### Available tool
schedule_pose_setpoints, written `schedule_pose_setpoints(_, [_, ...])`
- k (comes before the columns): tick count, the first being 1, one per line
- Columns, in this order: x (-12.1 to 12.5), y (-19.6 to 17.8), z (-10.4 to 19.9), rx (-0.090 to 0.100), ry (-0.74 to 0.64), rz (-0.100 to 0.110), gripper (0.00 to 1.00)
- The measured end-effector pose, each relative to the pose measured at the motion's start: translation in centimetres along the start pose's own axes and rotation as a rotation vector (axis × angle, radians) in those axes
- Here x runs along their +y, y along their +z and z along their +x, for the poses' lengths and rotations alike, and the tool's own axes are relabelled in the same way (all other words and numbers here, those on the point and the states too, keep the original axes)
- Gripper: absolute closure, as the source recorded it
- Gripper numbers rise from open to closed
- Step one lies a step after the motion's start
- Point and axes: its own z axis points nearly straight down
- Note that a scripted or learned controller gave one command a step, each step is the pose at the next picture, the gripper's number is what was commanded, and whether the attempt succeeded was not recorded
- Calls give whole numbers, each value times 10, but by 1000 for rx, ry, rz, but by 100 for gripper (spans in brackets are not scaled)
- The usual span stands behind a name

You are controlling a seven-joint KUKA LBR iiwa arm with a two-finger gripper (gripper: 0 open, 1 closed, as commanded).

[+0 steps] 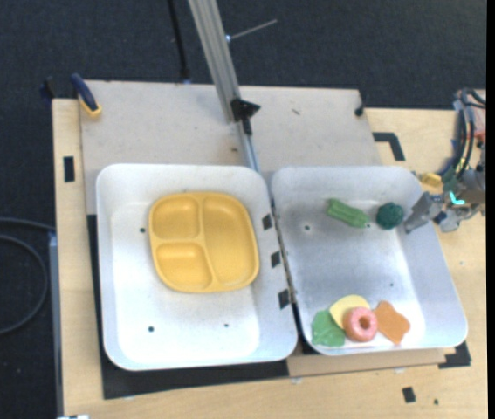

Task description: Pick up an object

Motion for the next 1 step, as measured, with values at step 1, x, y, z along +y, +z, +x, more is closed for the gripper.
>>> schedule_pose_setpoints(1, [1,-1,0,-1,-1,-2,0])
